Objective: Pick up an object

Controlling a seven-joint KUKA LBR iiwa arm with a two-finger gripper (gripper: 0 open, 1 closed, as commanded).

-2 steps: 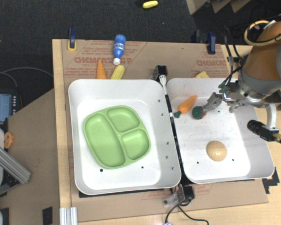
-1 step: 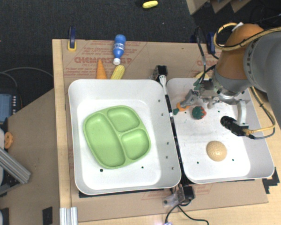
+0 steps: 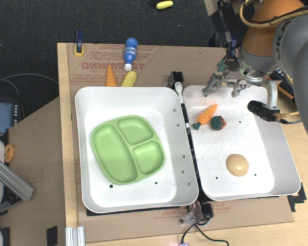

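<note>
Closest to the lens, the right bin (image 3: 277, 178) holds a tan bread roll (image 3: 237, 165) on its floor, well short of the pincer and a little to its right as the view runs. Beyond that roll, nearer the pincer and slightly left of it, an orange carrot (image 3: 207, 114) lies tilted with its green leafy end down, touching a small round piece coloured green and red (image 3: 217, 123) just beside it. Off to the left, well apart from the pincer, the left bin (image 3: 87, 137) carries a green divided plate (image 3: 127, 148) with three compartments.

At the far rim of the right bin the pincer (image 3: 225, 85) hangs above the white wall, its two metal fingers (image 3: 210, 84) spread wide with nothing between them. It stands apart from the carrot, which lies a short way nearer the camera. Behind it rises the arm's orange band (image 3: 269, 22).

Farther left on the cardboard beyond the left bin lie a blue and white bottle (image 3: 130, 54), a yellow corn cob (image 3: 129, 78) and a second orange carrot (image 3: 110, 76).
</note>
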